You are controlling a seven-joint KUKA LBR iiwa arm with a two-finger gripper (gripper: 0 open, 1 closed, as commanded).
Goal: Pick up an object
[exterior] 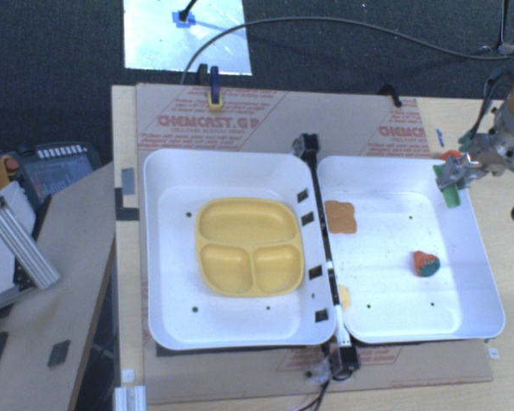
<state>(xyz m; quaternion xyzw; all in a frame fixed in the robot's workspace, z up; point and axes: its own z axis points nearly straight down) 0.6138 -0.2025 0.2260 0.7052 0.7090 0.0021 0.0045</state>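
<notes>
My gripper (452, 181) hangs over the far right rim of the right bin (484, 255), reaching in from the right. A small green object (451, 198) sticks out below the grey fingers and looks pinched between them. A bit of orange (450, 155) shows just behind the gripper; I cannot tell what it is. On the right bin's floor lie a flat orange piece (340, 217) near the divider, a small red, teal and orange object (425, 264) at the right, and a pale yellow bit (343, 296) against the near left wall.
The left bin (163, 229) holds a yellow divided tray (248, 247). A black clamp strip (317, 229) runs between the bins. Cables (343, 26) cross the dark floor behind the bench. A side table (51, 315) with a control pendant (47, 174) stands at the left.
</notes>
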